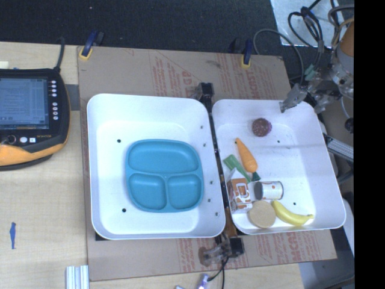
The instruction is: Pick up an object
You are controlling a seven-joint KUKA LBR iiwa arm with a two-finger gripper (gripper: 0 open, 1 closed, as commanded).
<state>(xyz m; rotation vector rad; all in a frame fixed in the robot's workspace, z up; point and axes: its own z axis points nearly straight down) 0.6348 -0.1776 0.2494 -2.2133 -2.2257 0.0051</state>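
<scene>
A robotics laboratory, seen from above: a pale wooden table (36,221) carries a brown cardboard sheet (180,77) held down by blue-and-yellow spring clamps (89,44), on which two shallow white plastic bins (102,161) sit side by side. At the left edge rests an orange-and-black handheld robot control pendant (30,116) with a lit screen and a cable. Loose black cables (307,17) loop at the upper right, beside the grey metal end of a robot arm (313,89). The bins hold test props: a blue divided plastic tray (164,174), a toy orange carrot (245,155) and a toy yellow banana (292,214).
</scene>
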